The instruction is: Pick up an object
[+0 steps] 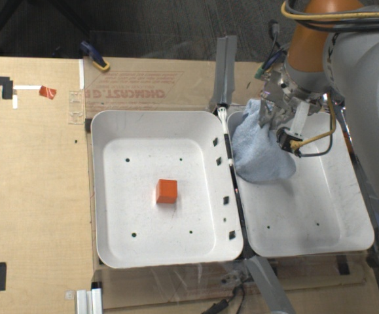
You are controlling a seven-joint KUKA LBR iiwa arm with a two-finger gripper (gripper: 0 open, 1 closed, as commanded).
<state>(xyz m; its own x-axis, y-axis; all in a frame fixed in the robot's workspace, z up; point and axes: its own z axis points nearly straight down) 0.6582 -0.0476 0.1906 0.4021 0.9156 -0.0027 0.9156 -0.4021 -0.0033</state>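
The near rim of the left bin point(169, 261) runs closest to the camera, with the near rim of the right bin point(307, 250) beside it. On the floor of the left bin sits a small orange block point(167, 191), alone and a little toward the near side of centre, well apart from the arm. The right bin holds a pale blue cloth point(258, 150), bunched into a soft heap against its far left corner, close to the divider between the two bins.

The arm comes in from the right, its orange band above the wrist, and the gripper point(272, 120) hangs over the upper part of the cloth. Its lower end seems to meet the top right of the heap, and the fabric there looks drawn upward, but wrist hardware and cables crowd that spot; whether the tips are spread, pressed together or pinching fabric cannot be told.

The relation that matters: the cloth lies directly under and slightly left of the gripper, its bulk trailing toward the near left, while the block lies far off to the left across the divider. By my judgement the cloth is the thing being attempted, and a straight lift would show whether it comes away with the arm or slumps back into the corner
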